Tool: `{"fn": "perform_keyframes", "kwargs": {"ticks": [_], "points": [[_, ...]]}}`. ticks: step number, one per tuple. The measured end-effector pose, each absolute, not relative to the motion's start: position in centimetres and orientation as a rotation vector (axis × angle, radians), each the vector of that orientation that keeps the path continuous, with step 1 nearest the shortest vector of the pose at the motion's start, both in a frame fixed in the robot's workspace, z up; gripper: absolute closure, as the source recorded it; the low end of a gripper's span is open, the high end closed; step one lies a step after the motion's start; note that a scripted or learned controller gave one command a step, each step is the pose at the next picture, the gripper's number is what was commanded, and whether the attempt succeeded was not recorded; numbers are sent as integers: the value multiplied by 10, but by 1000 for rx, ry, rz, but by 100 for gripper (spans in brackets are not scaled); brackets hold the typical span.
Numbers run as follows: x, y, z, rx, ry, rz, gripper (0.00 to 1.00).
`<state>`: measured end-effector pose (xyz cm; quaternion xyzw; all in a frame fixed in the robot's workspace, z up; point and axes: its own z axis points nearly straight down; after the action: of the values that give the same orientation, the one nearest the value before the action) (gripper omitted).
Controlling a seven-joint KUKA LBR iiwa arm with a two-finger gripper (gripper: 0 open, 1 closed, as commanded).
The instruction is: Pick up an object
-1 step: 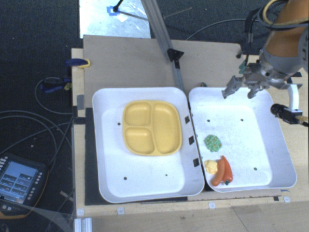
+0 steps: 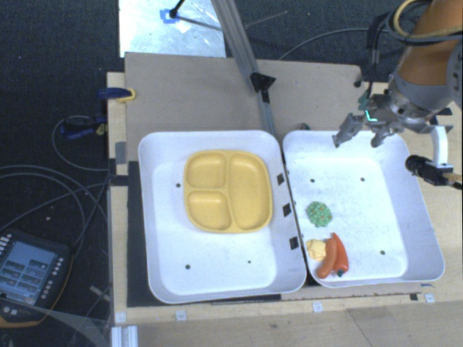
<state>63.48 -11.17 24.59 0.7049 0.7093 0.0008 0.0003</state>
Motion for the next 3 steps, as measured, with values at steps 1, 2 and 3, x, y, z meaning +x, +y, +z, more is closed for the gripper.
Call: {"fn": "perform_keyframes", "kwargs": {"ticks": [1,2,3], "points": [[643,-106,195,2214,2231,-3,0],[647,-109,134,2221,2226,-5,0],[647,-109,88,2221,2225,-4,0]]}}
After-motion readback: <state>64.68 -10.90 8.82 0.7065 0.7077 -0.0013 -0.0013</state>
